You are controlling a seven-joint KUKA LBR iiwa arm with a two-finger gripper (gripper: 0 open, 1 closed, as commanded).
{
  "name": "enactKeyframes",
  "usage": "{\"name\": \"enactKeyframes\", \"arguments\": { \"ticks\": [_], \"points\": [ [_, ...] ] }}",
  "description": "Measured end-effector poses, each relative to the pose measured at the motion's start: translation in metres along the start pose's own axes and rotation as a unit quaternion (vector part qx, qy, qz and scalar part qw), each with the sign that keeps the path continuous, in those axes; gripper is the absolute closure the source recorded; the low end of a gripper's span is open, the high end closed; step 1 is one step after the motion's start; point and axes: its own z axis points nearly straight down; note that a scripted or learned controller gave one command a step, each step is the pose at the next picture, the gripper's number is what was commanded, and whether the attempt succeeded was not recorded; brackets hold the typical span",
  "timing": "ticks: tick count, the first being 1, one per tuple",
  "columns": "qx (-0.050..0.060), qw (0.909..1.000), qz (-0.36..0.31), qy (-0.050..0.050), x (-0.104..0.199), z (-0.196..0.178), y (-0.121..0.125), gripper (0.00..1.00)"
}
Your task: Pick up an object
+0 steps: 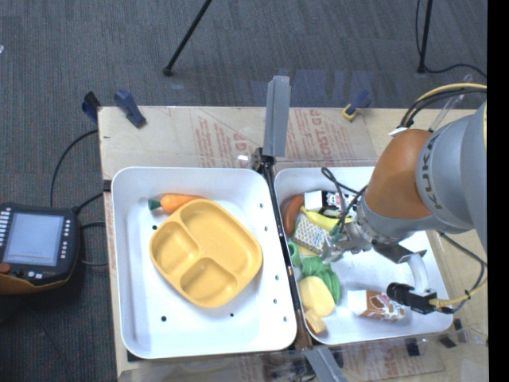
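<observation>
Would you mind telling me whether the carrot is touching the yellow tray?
Touching. The camera view shows the carrot lying right against the upper-left rim of the yellow tray, with no white bin floor visible between them.

2 bins stand side by side on the bench (199, 134), the left bin (131, 293) at 9 o'clock of the right bin (413, 333). In the left bin, a divided tray (206, 251) lies near the centre; a toy carrot (176, 202) lies at its 11 o'clock, touching its rim. In the right bin, a cluster of toy foods (314, 281) lies along the 9 o'clock wall. A small carton (375, 304) lies at 4 o'clock of the cluster. The arm (429, 183) enters from 3 o'clock, over the right bin. A handheld pendant (36, 245) lies on the floor at 9 o'clock of the bench.
</observation>
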Motion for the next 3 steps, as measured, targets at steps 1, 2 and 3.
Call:
{"name": "enactKeyframes", "arguments": {
  "ticks": [1, 2, 3],
  "points": [
    [-0.003, 0.9963, -0.086, -0.003, -0.038, -0.014, -0.013, 1.0],
    [-0.003, 0.9963, -0.086, -0.003, -0.038, -0.014, -0.013, 0.0],
    [-0.002, 0.9962, -0.087, -0.002, -0.041, 0.006, 0.053, 0.0]
  ]
}}
